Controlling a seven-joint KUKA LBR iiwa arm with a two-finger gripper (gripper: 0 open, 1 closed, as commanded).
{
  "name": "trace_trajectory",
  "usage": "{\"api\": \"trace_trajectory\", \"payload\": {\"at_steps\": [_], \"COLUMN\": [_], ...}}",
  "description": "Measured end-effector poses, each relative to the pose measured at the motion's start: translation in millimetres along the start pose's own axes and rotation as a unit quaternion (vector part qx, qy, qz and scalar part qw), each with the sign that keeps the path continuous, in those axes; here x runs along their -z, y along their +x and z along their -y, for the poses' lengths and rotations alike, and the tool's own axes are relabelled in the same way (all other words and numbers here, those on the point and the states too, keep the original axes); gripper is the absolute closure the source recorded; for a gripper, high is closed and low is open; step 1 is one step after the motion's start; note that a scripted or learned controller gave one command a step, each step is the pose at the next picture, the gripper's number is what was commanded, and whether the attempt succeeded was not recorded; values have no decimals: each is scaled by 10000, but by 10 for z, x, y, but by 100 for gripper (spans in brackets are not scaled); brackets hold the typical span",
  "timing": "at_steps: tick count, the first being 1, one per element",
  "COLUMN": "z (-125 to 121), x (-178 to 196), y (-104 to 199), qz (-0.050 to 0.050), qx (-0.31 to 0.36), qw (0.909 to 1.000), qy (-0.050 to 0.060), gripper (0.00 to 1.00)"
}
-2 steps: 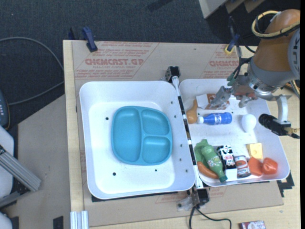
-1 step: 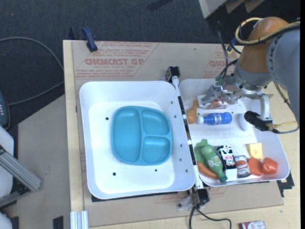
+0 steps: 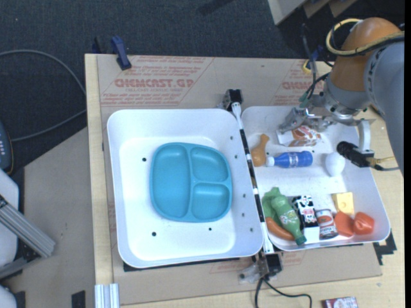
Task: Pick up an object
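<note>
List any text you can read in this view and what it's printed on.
"CHEMCAST GP", red, on the brown board under the bins; the smaller red lines around it are too blurred to read.
The same red print repeats on the board's right part, cut off by the arm.
Labels on the packets and bottles in the right bin: too small to read.

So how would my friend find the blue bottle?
Look in the right bin, the crowded one. Near its middle, the blue bottle lies on its side below the gripper. It's the only blue thing there, beside a brown toy.
</note>
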State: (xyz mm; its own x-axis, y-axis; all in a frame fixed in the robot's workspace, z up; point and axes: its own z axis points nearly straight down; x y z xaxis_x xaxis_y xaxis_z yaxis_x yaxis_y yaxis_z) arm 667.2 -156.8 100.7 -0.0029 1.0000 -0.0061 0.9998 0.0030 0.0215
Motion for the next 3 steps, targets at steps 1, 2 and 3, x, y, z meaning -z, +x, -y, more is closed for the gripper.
{"api": "trace_trajectory", "payload": {"at_steps": [1, 2, 3], "z": [-34, 350, 922], "x": [144, 250, 1272], "y": [12, 461, 341], "qz": [-3, -36, -24], "qx": [6, -9, -19], "qw": [10000, 9999, 9999], "qy": [-47, 116, 97], "gripper": [100, 100, 100]}}
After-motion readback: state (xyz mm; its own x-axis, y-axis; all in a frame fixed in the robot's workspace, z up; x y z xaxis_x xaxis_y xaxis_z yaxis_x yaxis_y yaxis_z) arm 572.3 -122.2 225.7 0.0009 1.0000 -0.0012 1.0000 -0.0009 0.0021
